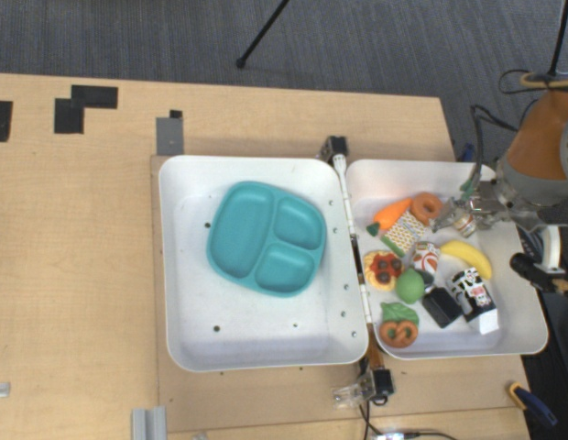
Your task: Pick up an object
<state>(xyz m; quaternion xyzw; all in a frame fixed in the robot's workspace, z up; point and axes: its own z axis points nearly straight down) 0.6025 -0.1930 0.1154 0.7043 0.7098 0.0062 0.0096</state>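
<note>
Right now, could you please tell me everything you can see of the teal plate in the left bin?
The teal plate is a rounded, squarish tray that looks like smooth plastic. Raised ridges split it into three sections: one large section on the view's left and two smaller ones on the right. It lies flat, right way up, turned at a slight angle, roughly in the middle of the left bin. Nothing sits in its sections, and it touches only the bin's white floor.

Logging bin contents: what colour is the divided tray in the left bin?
Teal, a plain divided tray, clearest in the camera view.
</note>
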